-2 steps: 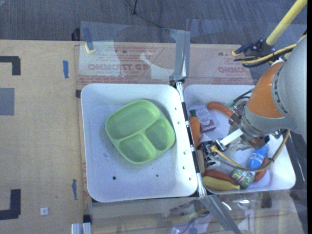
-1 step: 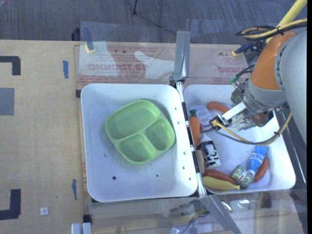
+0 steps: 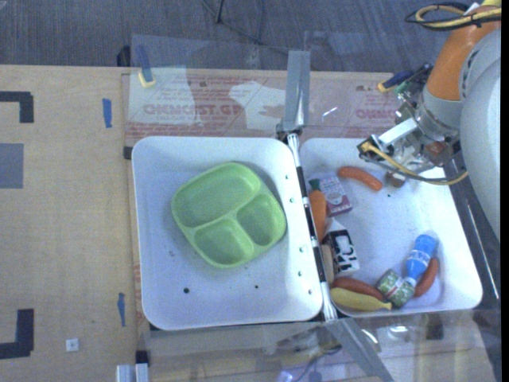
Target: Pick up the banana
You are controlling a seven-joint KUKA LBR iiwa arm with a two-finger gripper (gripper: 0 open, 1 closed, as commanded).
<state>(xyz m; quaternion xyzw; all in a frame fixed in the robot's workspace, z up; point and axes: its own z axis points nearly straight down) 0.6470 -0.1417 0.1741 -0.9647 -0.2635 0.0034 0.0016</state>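
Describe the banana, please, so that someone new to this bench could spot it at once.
Start at the right white bin, the one beside the bin with the green divided plate. Go to its near left corner: the banana lies there along the front wall. It is the yellow, curved piece, just under a red sausage.

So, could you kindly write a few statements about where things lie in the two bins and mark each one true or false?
1. The banana lies at the near edge of the right bin. True.
2. The green divided plate sits in the right bin. False: it sits in the left bin.
3. The gripper is above the far part of the right bin, away from the banana. True.
4. The banana lies on the green divided plate. False: it lies on the right bin's floor, beside a sausage.
5. The blue-capped bottle is in the right bin. True.
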